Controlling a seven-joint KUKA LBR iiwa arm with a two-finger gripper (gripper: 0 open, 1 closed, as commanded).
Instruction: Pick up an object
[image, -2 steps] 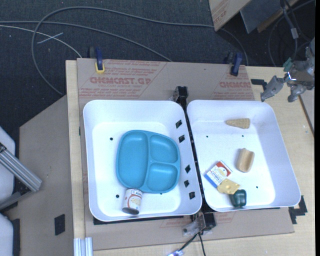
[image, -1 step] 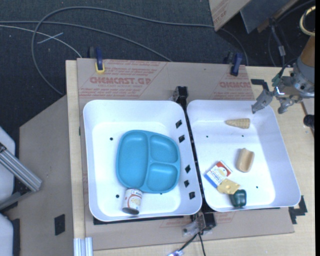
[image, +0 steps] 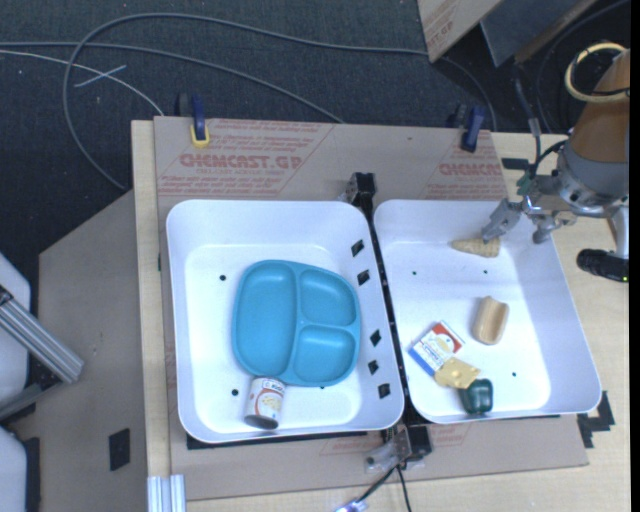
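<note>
Both white bins (image: 200, 400) present smooth, slightly glossy plastic. Blue divided plate (image: 296, 322): smooth matt plastic. Small can (image: 264, 402): paper-like printed label. Bench board (image: 250, 155): matt brown cardboard-like sheet with printed lettering. Gripper (image: 520, 222) fingers: dull grey metal. Beige piece (image: 476, 246) beside fingertips: matt.

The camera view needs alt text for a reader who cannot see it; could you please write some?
A grey robot arm's gripper reaches into the right white bin beside a tan object. The left bin holds a blue divided plate and a small can.
</note>
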